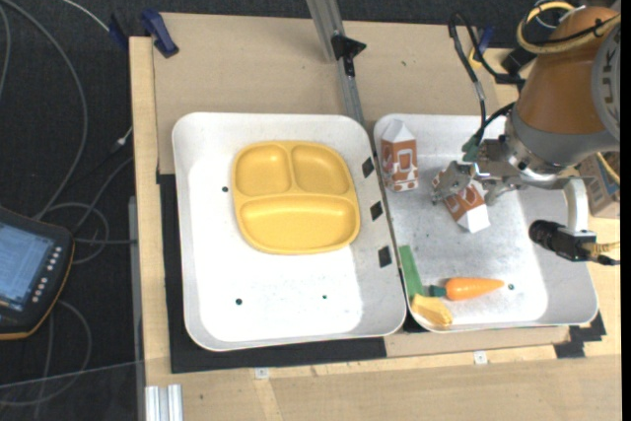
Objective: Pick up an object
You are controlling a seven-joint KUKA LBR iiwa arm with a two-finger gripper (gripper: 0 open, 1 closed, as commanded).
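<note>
Camera view shows my hand [461,184] pinching the small carton [467,204], which I judge light and crushable, best gripped across its flat sides.

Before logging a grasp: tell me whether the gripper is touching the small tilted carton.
Cannot tell. In the camera view the gripper overlaps the small tilted carton in the right bin, hiding any contact.

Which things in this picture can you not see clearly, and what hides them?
- Gripper, camera view: its tip is small and merges with the small carton below it; grasp cannot be judged.
- Yellow object, right bin's front corner: too small to name.
- Print on the upright carton: too small to read.
- Arm: cut off by the right edge.
</note>
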